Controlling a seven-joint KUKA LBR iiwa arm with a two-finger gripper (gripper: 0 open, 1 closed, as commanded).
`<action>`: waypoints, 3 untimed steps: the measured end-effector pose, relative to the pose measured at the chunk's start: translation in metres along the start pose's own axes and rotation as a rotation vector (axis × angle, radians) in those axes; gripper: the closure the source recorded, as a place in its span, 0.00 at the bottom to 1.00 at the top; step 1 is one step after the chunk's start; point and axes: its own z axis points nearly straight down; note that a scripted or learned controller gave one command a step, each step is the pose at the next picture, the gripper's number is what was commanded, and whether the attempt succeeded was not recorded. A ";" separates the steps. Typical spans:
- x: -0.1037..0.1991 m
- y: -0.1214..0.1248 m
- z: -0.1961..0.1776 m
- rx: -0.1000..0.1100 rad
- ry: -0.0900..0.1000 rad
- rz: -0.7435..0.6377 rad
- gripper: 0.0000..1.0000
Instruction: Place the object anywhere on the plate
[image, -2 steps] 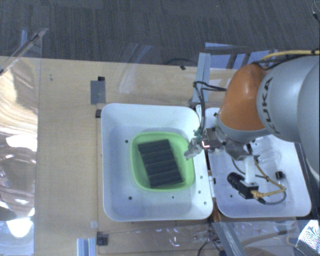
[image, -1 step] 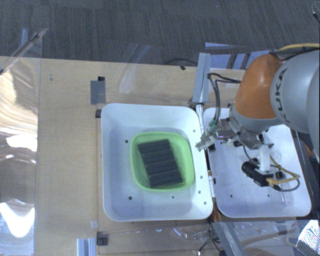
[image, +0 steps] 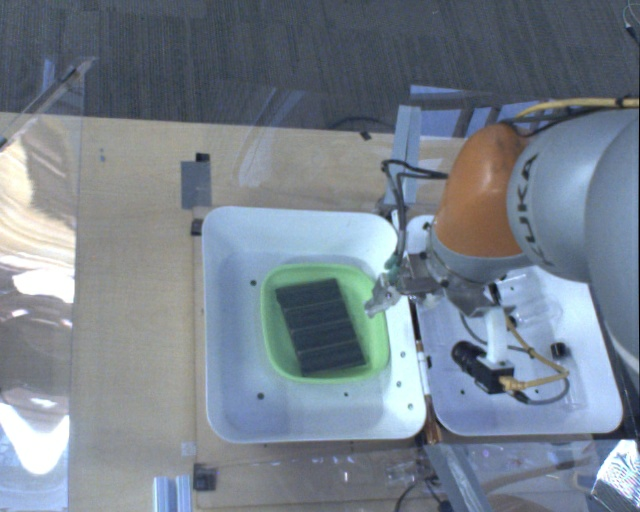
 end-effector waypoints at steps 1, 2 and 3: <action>0.025 0.005 -0.001 -0.002 0.000 -0.029 0.00; -0.033 0.026 -0.001 -0.004 -0.001 -0.073 0.00; -0.085 -0.053 -0.035 -0.004 -0.002 -0.189 0.00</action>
